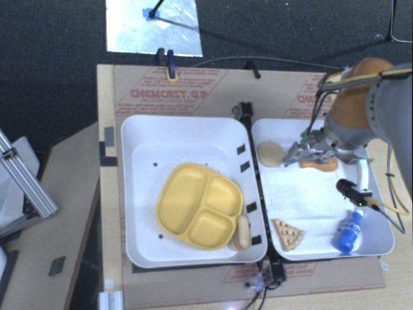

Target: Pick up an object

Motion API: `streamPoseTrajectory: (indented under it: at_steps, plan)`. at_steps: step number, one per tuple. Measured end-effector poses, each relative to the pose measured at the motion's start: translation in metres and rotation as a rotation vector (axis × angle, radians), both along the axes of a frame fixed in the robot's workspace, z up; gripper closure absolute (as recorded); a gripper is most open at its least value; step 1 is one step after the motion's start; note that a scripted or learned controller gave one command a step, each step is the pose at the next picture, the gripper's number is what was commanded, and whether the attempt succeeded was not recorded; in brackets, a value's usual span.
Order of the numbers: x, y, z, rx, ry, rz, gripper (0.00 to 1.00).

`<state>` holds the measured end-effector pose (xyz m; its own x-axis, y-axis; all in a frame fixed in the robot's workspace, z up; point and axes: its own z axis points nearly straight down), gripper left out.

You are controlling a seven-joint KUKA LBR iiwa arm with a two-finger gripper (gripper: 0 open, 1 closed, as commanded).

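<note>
Yellow is the plate [193, 202], a divided one lying alone in the middle of the left bin [145, 141], with a pale roll [242, 232] touching its lower right edge. Across the divider, the right bin [303, 199] holds a tan disc [271, 153] at its upper left and a waffle-patterned wedge [288, 234] near its front. The gripper [301, 155] sits low at the back of this bin, between the disc and a brown piece [322, 165], which lies just beside it on the right. A blue bottle [346, 233] rests in the front right corner. The step looks like the descent onto a target, most likely the brown piece or the disc. Whether the gripper is released or clenched cannot be told, and nothing shows as held. The next move calls for centring over one item, closing and lifting straight up. Count: two bins, one plate, one roll, one disc, one wedge, one brown piece, one bottle.
</note>
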<state>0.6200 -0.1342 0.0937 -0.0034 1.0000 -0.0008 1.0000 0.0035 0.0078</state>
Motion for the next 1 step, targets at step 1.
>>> streamPoseTrajectory:
  at_steps: [1]
  plan:
    - [0.0017,-0.0007,0.0137,-0.002,-0.006,0.0,1.0]
